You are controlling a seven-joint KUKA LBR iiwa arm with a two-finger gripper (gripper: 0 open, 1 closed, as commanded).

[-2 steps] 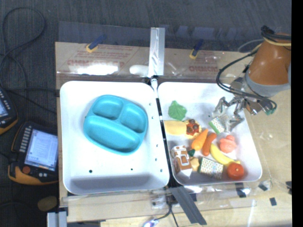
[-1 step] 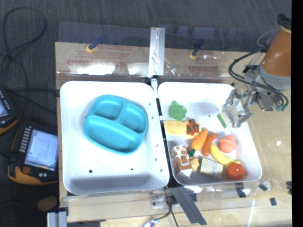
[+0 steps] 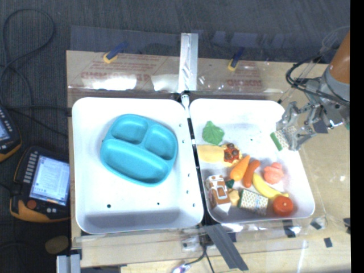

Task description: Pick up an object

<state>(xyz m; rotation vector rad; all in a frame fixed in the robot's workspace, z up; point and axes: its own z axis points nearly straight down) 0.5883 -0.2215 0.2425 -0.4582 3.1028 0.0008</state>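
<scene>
Two shallow white bins are set side by side on the bench. In the right bin (image 3: pixel 296 169), a cluster of toy food is gathered toward the near edge. Nearest the front wall, a red tomato (image 3: pixel 283 205) is seen in the near right corner, with a patterned block (image 3: pixel 252 201) just to its left and a brown-and-white boxy piece (image 3: pixel 217 190) further left. A yellow banana (image 3: pixel 265 187) is laid just behind the tomato, touching it. Behind these, two orange carrots (image 3: pixel 244 169) are lying close together at a slant, and a pinkish-orange round fruit (image 3: pixel 273 173) is placed beside them to the right. A pale yellow piece (image 3: pixel 209 153) is set against the left wall of this bin, with a small dark berry cluster (image 3: pixel 231 151) touching its right end. Further back, a green leafy item (image 3: pixel 212 133) is lying apart from the rest. The far part of this bin is left bare.

In the left bin (image 3: pixel 85 198), one blue divided plate (image 3: pixel 139 148) is resting near the middle, slightly tilted.

At the right bin's far right rim, the gripper (image 3: pixel 291 134) is poised above the wall, well apart from the food cluster. Whether anything is pinched cannot be told, as the view is too cluttered there.
</scene>
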